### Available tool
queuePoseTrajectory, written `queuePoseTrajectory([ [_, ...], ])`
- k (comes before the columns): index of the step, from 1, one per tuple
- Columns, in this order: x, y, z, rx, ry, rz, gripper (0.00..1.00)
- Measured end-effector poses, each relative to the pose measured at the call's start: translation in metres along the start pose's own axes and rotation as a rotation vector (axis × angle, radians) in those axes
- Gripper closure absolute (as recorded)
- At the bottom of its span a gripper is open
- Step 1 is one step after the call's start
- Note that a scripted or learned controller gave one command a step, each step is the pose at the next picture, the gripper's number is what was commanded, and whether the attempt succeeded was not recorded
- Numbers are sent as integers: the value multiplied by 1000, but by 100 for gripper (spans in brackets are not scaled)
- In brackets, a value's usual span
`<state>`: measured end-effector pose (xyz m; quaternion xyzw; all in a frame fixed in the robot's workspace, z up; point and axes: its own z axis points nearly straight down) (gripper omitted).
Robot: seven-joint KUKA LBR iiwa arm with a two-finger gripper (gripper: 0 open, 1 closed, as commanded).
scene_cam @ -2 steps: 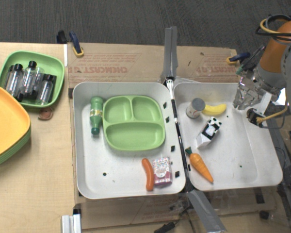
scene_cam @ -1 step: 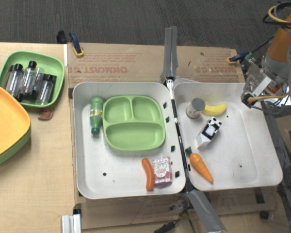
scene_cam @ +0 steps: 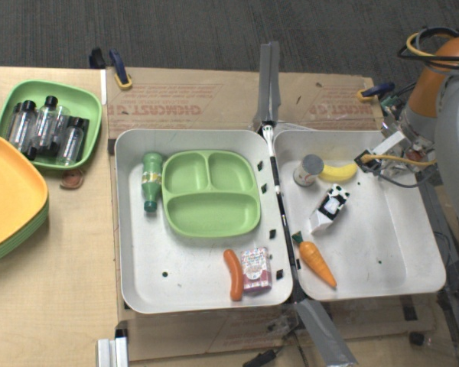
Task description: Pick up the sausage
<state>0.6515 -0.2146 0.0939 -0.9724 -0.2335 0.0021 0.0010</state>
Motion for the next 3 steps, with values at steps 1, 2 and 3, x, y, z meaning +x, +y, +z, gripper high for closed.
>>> queuePoseTrajectory([
  [1, -4, 5, -1, -1, 0, -220, 100],
  [2, 2, -3, 2, -2, 2, 81, 100],
  [3, -42, -15, 2, 2, 4, -143, 100],
])
